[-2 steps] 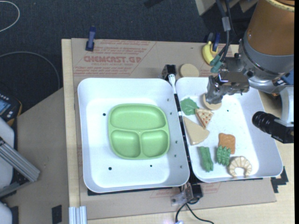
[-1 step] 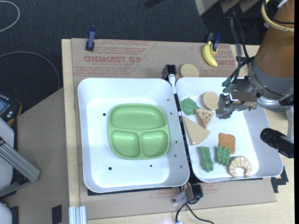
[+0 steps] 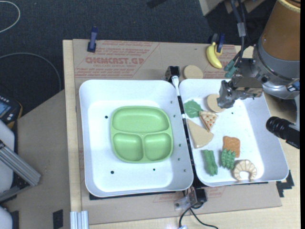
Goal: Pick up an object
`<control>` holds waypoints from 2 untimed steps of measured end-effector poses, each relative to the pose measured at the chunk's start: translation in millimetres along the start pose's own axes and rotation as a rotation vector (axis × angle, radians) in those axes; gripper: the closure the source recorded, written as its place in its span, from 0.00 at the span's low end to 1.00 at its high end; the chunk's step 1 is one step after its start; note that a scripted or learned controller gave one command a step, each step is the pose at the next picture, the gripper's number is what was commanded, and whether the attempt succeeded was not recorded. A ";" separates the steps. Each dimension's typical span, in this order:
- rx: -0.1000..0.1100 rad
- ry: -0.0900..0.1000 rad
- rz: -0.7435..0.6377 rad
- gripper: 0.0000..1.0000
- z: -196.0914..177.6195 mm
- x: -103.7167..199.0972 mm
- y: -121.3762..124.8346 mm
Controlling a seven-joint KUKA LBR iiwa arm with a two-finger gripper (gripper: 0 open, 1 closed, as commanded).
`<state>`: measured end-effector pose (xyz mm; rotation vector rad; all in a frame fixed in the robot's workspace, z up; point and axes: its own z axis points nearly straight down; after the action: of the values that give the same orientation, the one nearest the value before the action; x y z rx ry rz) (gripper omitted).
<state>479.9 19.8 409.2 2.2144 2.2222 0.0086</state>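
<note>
Over the right bin our hand hangs just above the round tan cookie — we cannot tell its state. Just beside the cookie sit a green piece and a pizza slice — we might nudge either or miss.

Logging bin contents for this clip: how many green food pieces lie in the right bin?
3. One leafy green piece near the bin's left wall; a long dark green piece and a bumpy green piece side by side near the front. The hand may hide others.
</note>
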 end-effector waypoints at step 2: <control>0.001 0.001 -0.001 1.00 90.2 34.0 -1.3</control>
<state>479.1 53.8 319.0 2.2141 2.2246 0.0080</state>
